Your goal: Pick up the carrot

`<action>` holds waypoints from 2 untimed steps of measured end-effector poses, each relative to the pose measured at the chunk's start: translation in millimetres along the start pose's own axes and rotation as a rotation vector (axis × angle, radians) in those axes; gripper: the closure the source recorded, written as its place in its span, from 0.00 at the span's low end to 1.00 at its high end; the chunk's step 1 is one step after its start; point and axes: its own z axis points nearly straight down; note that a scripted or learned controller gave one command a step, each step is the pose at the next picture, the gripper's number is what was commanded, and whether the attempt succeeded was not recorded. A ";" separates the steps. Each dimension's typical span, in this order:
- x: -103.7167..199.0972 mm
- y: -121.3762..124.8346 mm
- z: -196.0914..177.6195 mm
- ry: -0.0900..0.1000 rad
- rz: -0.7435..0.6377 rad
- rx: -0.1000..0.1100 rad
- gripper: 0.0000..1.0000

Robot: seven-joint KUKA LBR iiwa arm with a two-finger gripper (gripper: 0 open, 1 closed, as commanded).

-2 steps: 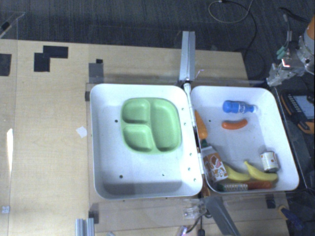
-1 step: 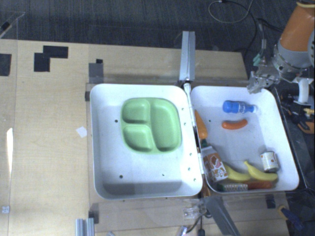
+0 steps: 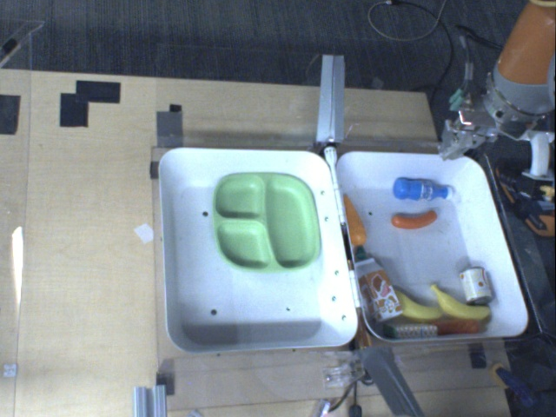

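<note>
A pale wooden worktop [image 3: 78,233] with a faint grain is seen, marked with a few black squares at its far left, and beyond it a dark ribbed floor [image 3: 217,16] on which a thin cable [image 3: 417,16] is looped. Two shallow white bins with rounded corners and a smooth, matte plastic look are set side by side, divided by a grey metal rail [image 3: 331,102]. The right bin [image 3: 495,233] is taken as the landmark. To its left lies the left bin [image 3: 174,259], in which a glossy green tray [image 3: 265,220] with three moulded compartments is held. The carrot [image 3: 354,221], orange and tapered, is laid along the right bin's left wall, touching it. Near the right bin's far wall a blue bottle [image 3: 420,189] is laid on its side, and just in front of it a curved reddish sausage [image 3: 414,221]. Along the right bin's near wall two yellow bananas [image 3: 434,307] are found, with a printed packet [image 3: 376,291] at the near left corner and a small silver can [image 3: 474,285] towards the right wall. The claw [image 3: 458,133] is hung over the right bin's far right corner, beneath the arm's orange band [image 3: 528,46]; whether it is apart or together cannot be told.
</note>
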 end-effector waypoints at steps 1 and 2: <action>-23.6 -1.0 13.8 0.001 0.293 0.006 1.00; -21.8 1.0 1.3 -0.001 0.285 0.001 1.00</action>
